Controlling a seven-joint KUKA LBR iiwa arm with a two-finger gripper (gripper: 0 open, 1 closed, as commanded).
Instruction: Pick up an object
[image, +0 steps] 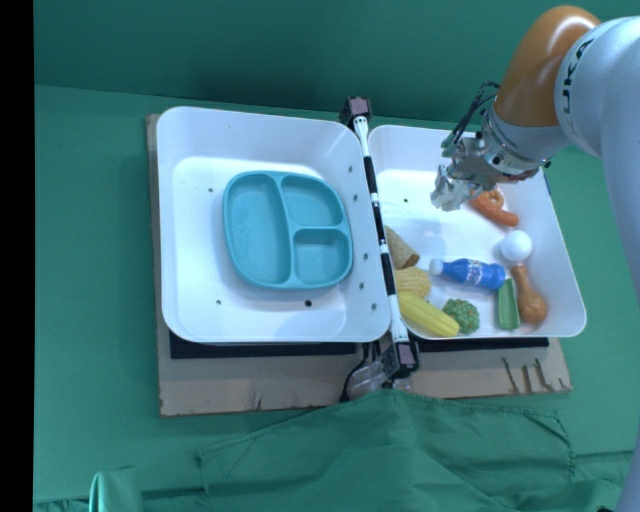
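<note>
Camera view: fixed, looking down at a slant on a green-draped desk (90, 250) carrying two shallow white plastic bins side by side.
Arm: grey arm with an orange band (540, 60) reaches in from the right, wrist bent down over the far part of the right bin.
Jaws: the two-finger gripper (450, 192) hangs low over bare bin floor, just beside the orange toy carrot; nothing shows between the fingers, and whether they stand wide or narrow I cannot tell.
Why so placed: judged, it is lined up for a grab at the loose toys near it; nothing lifted yet.
Left bin (200, 140): holds one teal plastic divided plate (288, 228), lying flat, three compartments, all bare.
Right bin (560, 290): holds the candidates for picking.
Contents, far side: orange toy carrot (494, 207), nearest the gripper.
Contents, middle: white ball (516, 245); blue toy bottle with white cap (468, 271) lying on its side.
Contents, near side: yellow toy corn cob (427, 314), green toy broccoli (461, 314), green pod-shaped toy (508, 303), orange-brown drumstick-shaped toy (529, 296), tan wedge-shaped toy (401, 250) by the divider.
Divider: black-and-white striped bar (380, 235) runs between the bins.
</note>
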